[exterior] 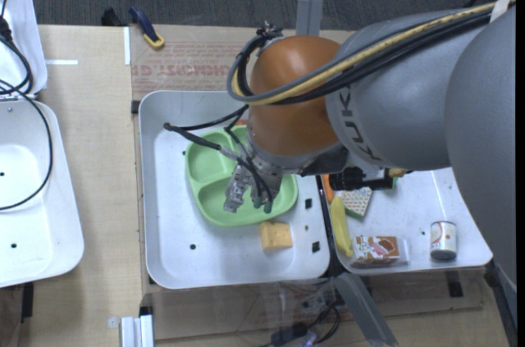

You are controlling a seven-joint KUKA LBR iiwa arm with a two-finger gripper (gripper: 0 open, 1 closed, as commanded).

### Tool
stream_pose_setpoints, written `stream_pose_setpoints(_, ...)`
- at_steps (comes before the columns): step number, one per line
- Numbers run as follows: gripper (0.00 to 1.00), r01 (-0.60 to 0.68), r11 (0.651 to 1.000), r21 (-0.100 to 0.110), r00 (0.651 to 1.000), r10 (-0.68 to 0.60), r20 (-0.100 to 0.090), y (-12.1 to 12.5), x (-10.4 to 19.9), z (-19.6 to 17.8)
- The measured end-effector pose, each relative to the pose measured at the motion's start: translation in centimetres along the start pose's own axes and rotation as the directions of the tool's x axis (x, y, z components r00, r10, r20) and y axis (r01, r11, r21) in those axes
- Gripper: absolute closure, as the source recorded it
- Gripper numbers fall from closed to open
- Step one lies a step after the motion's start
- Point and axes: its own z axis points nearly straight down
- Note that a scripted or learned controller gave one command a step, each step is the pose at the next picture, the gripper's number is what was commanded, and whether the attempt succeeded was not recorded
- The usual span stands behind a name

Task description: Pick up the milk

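- The gripper [250, 194] hangs over the green divided plate [207, 173] in the left bin [164, 198]; its fingers stand narrowly apart with nothing between them.
- The milk carton [379, 249] lies on its side in the right bin [459, 189], well apart from the gripper.
- A yellow block [276, 236] sits just beside the plate.
- A small can [443, 239] stands near the milk carton.

The grey arm [426, 83] reaches in from the right, pincer [250, 194] pointing down
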Motion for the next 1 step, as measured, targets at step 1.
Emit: stream_pose_setpoints(1, 1.0, 0.512, 0.859, -0.001, 0.859, -0.512, 0.002, -3.89, 1.87, -3.03)
